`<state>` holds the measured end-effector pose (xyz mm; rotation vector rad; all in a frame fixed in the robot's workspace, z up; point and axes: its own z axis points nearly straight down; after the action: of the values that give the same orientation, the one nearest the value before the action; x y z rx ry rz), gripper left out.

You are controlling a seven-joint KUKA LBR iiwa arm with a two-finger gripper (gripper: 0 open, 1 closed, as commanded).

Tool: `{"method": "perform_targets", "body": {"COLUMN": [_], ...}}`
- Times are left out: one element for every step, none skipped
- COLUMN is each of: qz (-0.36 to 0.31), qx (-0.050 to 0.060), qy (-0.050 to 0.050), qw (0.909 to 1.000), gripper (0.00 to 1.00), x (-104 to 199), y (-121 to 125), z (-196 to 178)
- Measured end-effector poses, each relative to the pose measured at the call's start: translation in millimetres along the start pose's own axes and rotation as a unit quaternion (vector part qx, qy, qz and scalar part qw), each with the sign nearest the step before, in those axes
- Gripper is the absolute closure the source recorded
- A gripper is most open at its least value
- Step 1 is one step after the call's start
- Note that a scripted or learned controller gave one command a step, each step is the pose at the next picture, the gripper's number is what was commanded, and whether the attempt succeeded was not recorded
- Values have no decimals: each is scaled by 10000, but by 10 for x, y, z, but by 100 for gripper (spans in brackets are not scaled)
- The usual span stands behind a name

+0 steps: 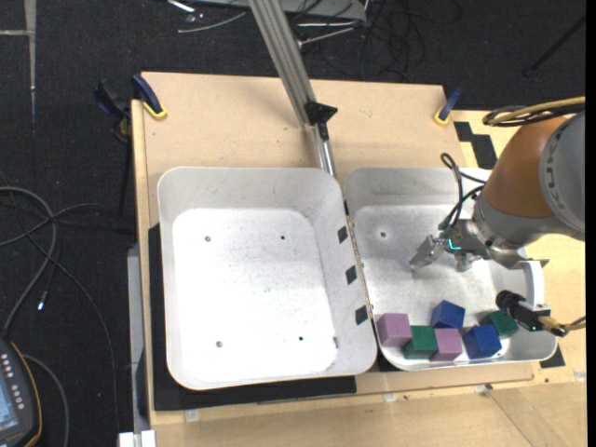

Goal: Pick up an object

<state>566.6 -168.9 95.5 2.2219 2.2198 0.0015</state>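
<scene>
The gripper (440, 254) is hanging over the middle of the right bin (396, 189), its fingers a little apart with nothing between them. The blocks are sitting bunched along this bin's near edge: a purple block (394, 328), a green block (422, 341), a second purple block (449, 343), and two blue blocks (448, 314) (482, 341). The far half of the bin is giving open room. The left bin (177, 194) is lying just beside it.
</scene>
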Motion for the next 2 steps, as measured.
{"method": "perform_targets", "body": {"qz": [0,0], "qx": [0,-1], "qy": [0,0], "qw": [10000,10000], "gripper": [0,0], "x": [0,0], "y": [0,0], "z": [0,0]}}
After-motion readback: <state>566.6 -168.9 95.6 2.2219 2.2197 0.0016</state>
